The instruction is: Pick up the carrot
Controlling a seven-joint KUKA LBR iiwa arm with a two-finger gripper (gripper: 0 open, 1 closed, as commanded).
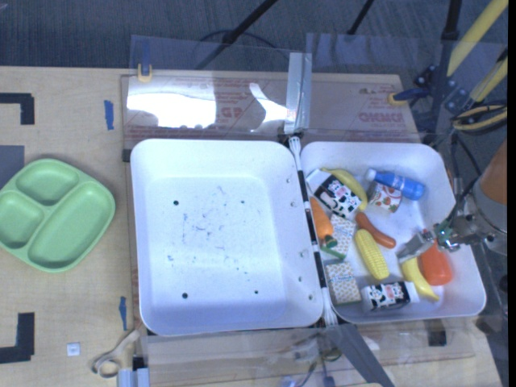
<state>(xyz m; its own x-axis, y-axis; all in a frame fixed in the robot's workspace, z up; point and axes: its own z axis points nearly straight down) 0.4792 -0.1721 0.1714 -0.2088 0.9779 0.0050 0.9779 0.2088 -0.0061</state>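
Note:
The carrot (pixel 321 221) is orange with a green leafy end and lies along the left wall of the right bin (pixel 466 297), beside the divider. My gripper (pixel 422 245) hangs low over the right side of that bin, well to the right of the carrot. It is just above an orange-red round fruit (pixel 437 268) and a yellow banana (pixel 420 280). Nothing of the carrot is near the gripper.
The right bin also holds a corn cob (pixel 370 253), a red sausage (pixel 376 230), two cow-patterned cartons (pixel 339 196) (pixel 385 295), a blue-capped bottle (pixel 394 187) and another yellow fruit (pixel 348 179). The left bin (pixel 216 232) sits alongside. A green divided plate (pixel 53 213) rests far left.

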